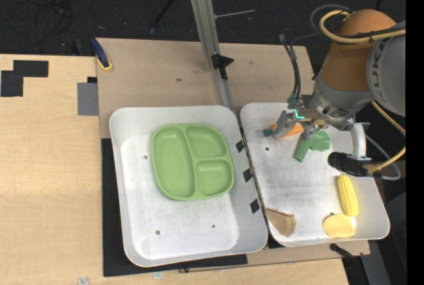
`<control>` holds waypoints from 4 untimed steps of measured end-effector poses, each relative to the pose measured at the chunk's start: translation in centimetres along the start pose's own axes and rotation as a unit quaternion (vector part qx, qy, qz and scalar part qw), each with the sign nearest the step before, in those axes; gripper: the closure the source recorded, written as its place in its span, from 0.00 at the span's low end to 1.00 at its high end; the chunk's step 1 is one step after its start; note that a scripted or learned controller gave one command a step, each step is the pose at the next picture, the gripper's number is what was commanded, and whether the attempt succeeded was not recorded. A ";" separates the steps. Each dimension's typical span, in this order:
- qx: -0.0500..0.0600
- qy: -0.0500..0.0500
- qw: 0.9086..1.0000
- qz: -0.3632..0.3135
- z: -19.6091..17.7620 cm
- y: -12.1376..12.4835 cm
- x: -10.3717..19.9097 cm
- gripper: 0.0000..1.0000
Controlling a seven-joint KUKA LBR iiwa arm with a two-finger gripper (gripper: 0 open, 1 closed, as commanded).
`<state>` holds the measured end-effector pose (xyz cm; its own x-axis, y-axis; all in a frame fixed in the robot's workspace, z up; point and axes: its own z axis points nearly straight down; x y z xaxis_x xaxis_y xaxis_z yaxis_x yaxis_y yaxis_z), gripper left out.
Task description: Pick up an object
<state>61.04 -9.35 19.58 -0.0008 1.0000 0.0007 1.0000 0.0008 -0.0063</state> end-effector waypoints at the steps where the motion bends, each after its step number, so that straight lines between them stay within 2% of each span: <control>1: -0.003 0.000 1.000 0.000 -0.2 0.1 0.0 0.00; 2: 0.001 0.000 1.000 0.001 4.6 -0.5 0.6 0.00; 3: -0.002 0.000 1.000 0.001 10.7 -0.3 0.5 0.00; 4: -0.004 0.000 1.000 0.002 10.4 -0.1 0.4 0.00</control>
<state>60.82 -8.89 9.16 0.0033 1.0000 0.0010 1.0000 -0.0033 0.0022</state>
